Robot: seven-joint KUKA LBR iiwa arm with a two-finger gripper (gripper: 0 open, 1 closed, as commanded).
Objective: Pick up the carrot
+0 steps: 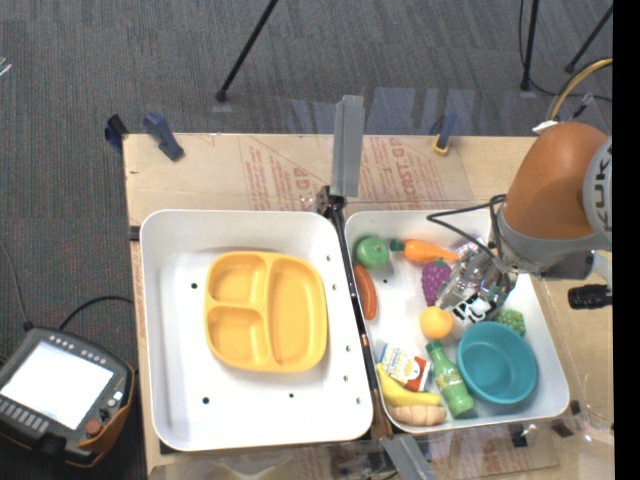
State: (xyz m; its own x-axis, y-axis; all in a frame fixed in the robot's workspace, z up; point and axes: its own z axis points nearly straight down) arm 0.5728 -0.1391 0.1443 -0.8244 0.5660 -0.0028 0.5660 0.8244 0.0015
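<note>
Jaws first: from where I stand I cannot tell if they are spread or pressed together. The gripper (468, 304) is a small metal block with a black and white part. It hangs low over the right bin (400, 222), near the grapes (435, 280), the orange (436, 323) and the bowl (497, 365). Nothing is seen between the jaws.

The carrot (430, 251) lies at the far side of this bin. It is a smooth orange cone with a green end that points to the apple (372, 252). It is near the gripper, but apart from it, just behind the grapes.

The grapes are a purple, bumpy cluster. The orange is a round, matte ball. The bowl is teal, deep and smooth. A red sausage (366, 291) lies along the bin's left wall. At the near side there are a green bottle (451, 379), a small carton (402, 366) and a curved yellow banana (405, 389).

The left bin (160, 268) holds a yellow plate (267, 310) with three compartments and rounded corners.

Both bins are white, shallow plastic. They sit on a pale bench (230, 168) with red print on its surface. The floor is grey carpet (100, 48). A tablet (55, 388) with a bright screen rests on it at the near left.
</note>
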